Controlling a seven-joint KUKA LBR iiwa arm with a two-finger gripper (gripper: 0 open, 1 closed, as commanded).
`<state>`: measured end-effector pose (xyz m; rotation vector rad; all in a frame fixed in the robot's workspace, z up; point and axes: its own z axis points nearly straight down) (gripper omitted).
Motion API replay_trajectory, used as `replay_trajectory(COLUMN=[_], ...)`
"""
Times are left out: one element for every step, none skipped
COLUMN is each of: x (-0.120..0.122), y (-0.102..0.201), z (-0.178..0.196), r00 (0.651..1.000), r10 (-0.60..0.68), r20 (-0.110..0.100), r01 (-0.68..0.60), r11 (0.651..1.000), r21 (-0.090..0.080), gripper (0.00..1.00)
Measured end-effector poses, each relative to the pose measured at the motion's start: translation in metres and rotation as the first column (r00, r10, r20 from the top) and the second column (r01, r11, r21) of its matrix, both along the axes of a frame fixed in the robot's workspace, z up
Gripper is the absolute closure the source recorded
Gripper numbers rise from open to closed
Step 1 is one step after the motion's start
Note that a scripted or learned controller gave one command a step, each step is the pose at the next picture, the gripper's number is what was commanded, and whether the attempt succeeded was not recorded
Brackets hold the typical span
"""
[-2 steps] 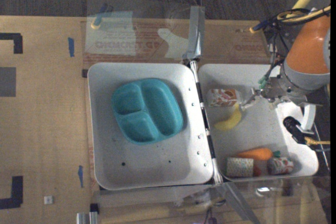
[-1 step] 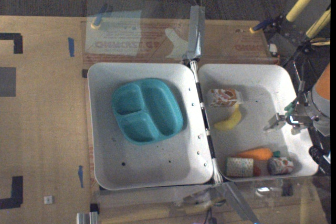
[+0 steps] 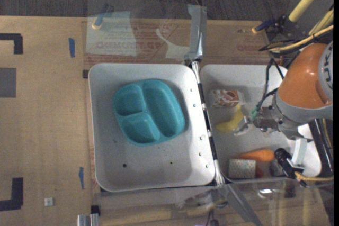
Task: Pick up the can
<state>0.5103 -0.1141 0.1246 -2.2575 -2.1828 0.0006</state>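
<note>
The arm's orange band [image 3: 304,82] carries dark letters cut off at the edge of the view, seemingly "UK". Behind the bins, a clear sheet taped to the worktop [image 3: 42,129] covers reddish mirrored print that is too faint to read. In the right bin [image 3: 233,74], a small carton [image 3: 226,98] lies flat near the back wall, white with a brown and red picture whose wording is too small to make out.

The can [image 3: 242,168] lies on its side in the front of the right bin, close to the front wall. It is short, with a pale speckled label that shows no legible text. Just beside it on the right is an orange carrot-shaped item [image 3: 258,155], and a yellow banana-like piece [image 3: 232,123] rests mid-bin.

The gripper [image 3: 249,123] hangs over the middle of the right bin, next to the yellow piece and well apart from the can. Whether its fingers are apart or together cannot be told. The left bin [image 3: 106,166] holds a teal divided plate [image 3: 149,111].
</note>
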Motion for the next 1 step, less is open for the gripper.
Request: replay_trajectory(x=[-0.0215], y=[-0.0693], z=[0.0437], r00=[0.999], r10=[0.043], r20=[0.003], r01=[-0.043], r11=[0.999], r21=[-0.003], gripper=[0.00])
